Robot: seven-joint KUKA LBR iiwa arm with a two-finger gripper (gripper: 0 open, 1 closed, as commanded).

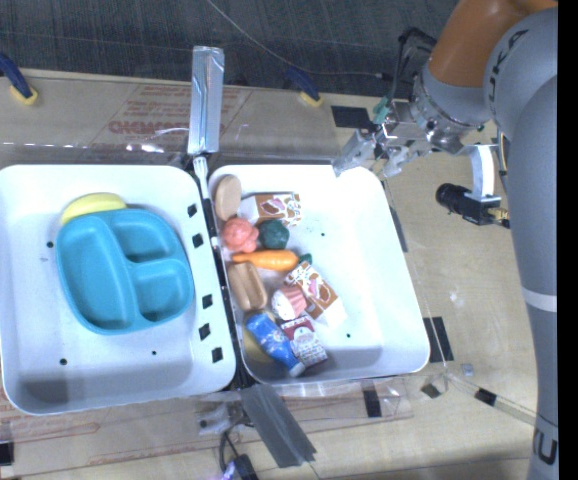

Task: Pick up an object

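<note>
Nothing picked yet: claw (pixel 361 155) hangs at the right bin's (pixel 399 298) far edge, fingers spread and bare, while the toys, carrot (pixel 266 260) included, lie along that bin's left side.

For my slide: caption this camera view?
Pincer above right bin's far corner; toy food untouched inside.

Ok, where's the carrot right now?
The carrot lies in the right bin, toward its left side, just below the pink ball and above the hot dog.
</note>
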